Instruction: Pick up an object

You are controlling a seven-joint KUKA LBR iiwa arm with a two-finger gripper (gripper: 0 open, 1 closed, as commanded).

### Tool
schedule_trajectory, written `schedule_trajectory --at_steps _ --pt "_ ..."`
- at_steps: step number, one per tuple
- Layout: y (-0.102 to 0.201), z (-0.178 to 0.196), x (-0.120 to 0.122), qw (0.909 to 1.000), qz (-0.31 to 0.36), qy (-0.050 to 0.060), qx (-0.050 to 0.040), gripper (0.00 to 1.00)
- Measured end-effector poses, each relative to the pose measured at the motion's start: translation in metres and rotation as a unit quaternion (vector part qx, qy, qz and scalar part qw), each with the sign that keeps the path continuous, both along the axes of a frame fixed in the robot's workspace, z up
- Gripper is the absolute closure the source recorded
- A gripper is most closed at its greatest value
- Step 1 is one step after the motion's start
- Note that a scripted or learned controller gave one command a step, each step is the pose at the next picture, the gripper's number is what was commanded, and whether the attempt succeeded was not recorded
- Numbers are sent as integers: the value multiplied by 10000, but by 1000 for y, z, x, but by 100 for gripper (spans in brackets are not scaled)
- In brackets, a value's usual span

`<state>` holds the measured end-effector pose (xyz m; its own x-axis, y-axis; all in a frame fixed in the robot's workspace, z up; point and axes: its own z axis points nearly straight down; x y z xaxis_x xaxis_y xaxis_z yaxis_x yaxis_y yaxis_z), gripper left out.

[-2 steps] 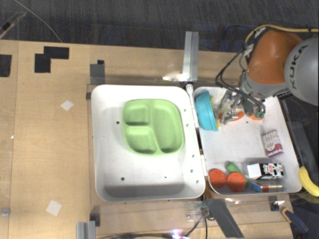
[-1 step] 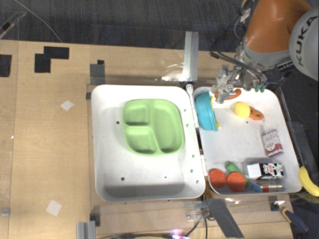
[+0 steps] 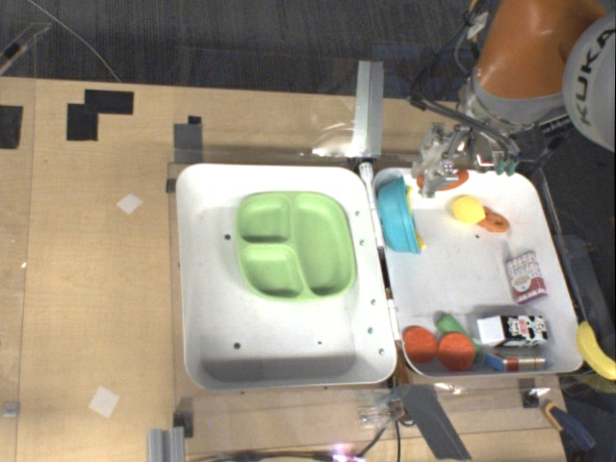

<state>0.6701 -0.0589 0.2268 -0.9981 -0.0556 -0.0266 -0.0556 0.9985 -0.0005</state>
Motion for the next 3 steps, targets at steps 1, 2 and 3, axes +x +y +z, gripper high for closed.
schedule_trajectory --at_steps 1,2,3 --pt "1 14 2 10000 11 -60 -1 100" --pt "22 28 -80 9962 870 78 -17 100" --pt "-1 2 -145 9897 1425 95 -30 100"
